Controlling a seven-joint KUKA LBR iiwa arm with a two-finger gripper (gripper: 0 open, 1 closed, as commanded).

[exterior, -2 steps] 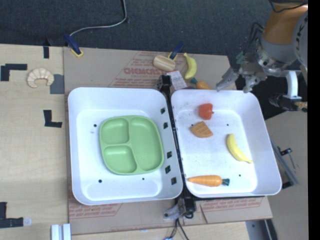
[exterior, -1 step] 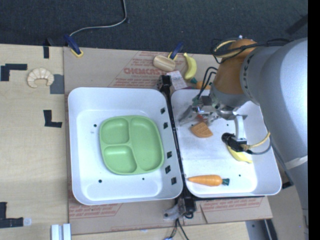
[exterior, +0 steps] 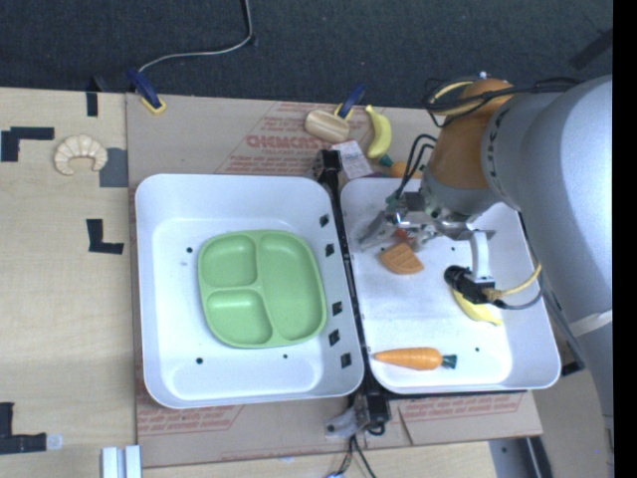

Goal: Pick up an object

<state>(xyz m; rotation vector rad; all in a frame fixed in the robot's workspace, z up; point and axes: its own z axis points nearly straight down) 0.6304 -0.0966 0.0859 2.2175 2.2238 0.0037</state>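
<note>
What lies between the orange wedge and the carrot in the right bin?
Bare white bin floor, as the camera view shows; nothing sits between the orange wedge and the carrot.

The grey arm [exterior: 567, 167] runs off the frame's right edge and covers the right bin's [exterior: 518, 366] upper right corner. Its gripper [exterior: 403, 222] is blurred among cables, so the finger state is unclear. A banana [exterior: 476, 305] lies partly under black hardware.

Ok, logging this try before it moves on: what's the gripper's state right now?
Gripper: low in the right bin, right above the orange wedge-shaped piece; open or closed cannot be told, and no hold is visible.
</note>
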